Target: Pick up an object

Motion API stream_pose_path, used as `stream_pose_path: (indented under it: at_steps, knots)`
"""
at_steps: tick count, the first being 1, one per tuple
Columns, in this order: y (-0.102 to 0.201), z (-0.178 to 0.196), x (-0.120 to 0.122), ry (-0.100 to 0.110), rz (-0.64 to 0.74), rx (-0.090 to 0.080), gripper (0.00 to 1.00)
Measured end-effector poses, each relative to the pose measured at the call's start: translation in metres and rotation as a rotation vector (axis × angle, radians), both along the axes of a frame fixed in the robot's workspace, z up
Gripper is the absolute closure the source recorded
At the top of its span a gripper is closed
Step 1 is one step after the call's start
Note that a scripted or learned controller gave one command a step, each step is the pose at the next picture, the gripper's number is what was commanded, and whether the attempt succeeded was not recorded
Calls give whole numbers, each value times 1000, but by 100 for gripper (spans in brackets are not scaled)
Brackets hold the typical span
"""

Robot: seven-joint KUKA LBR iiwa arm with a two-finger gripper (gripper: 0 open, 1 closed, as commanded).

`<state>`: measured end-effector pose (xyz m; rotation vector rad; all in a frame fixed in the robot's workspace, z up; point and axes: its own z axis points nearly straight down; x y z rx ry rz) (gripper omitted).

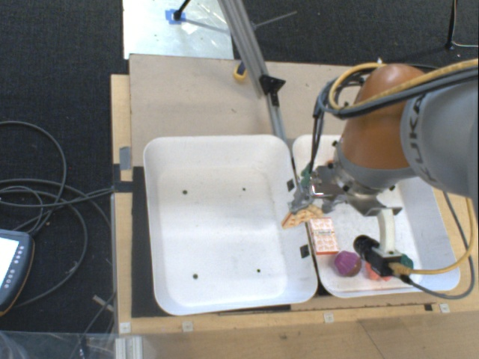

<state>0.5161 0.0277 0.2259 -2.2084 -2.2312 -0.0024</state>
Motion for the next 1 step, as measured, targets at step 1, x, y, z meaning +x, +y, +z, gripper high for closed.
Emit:
stream_pose_path:
  at_steps: [1]
  knots:
    - [45,-3,-9,-1,0,0,100]
